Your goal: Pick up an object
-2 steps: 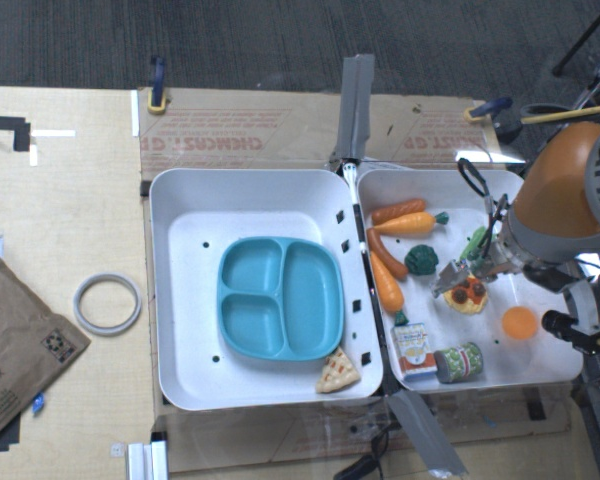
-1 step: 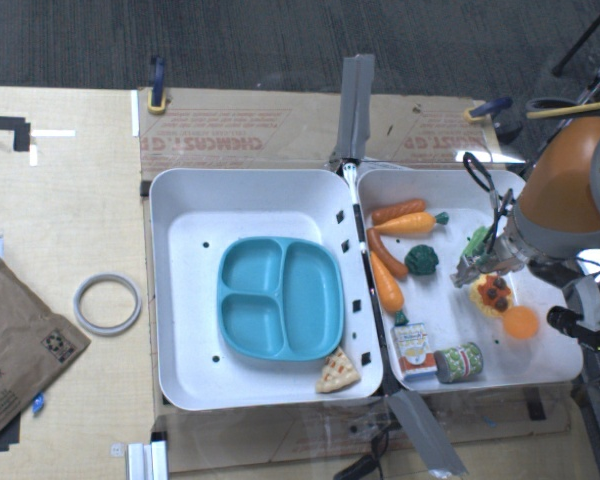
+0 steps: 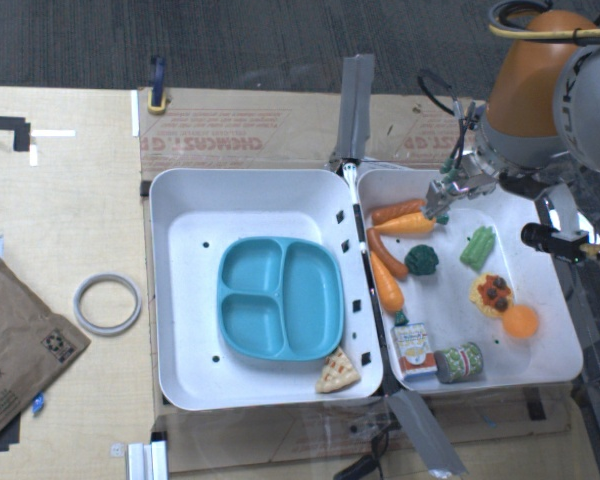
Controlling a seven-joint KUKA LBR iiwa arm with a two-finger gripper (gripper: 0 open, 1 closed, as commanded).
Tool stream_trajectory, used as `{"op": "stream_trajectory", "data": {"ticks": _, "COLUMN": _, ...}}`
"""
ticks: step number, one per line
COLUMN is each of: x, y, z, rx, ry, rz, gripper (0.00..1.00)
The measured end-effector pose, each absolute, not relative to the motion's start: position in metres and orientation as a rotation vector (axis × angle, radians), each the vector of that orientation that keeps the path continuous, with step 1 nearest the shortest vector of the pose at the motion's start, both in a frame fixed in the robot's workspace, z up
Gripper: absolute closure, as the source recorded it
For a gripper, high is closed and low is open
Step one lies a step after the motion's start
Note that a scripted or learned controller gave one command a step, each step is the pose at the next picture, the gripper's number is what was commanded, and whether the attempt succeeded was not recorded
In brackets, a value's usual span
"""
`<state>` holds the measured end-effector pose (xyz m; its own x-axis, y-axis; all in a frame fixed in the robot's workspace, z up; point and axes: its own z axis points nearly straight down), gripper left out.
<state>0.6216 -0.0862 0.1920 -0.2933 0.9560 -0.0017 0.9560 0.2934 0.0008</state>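
Two bins (image 3: 170,268) sit on the tabletop; the right one holds carrots, broccoli (image 3: 421,259), a green vegetable (image 3: 477,247), an orange (image 3: 520,322) and a can (image 3: 459,362). Gripper (image 3: 443,200) is low at the top carrot (image 3: 405,224), seemingly touching its end. Fingers too small and blurred: cannot tell open or closed. Nothing lifted yet; grasp and lift remain. Left bin: blue tray (image 3: 280,298), pizza slice (image 3: 337,374).

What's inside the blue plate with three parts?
Nothing can be seen inside the blue plate; its three parts look bare. A waffle slice lies beside its corner, in the white bin. The bin floor beneath is covered.
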Motion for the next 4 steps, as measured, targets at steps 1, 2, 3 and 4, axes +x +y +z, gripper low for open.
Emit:
{"op": "stream_trajectory", "data": {"ticks": 1, "x": 0.621, "y": -0.086, "z": 0.192, "rx": 1.867, "ry": 2.525, "rz": -0.002, "gripper": 0.0}}
{"op": "stream_trajectory", "data": {"ticks": 2, "x": 0.623, "y": -0.103, "z": 0.097, "rx": 1.884, "ry": 2.514, "rz": -0.003, "gripper": 0.0}}
{"op": "stream_trajectory", "data": {"ticks": 3, "x": 0.571, "y": -0.099, "z": 0.092, "rx": 1.745, "ry": 2.612, "rz": -0.001, "gripper": 0.0}}
{"op": "stream_trajectory", "data": {"ticks": 4, "x": 0.631, "y": -0.104, "z": 0.092, "rx": 1.735, "ry": 2.618, "rz": -0.002, "gripper": 0.0}}
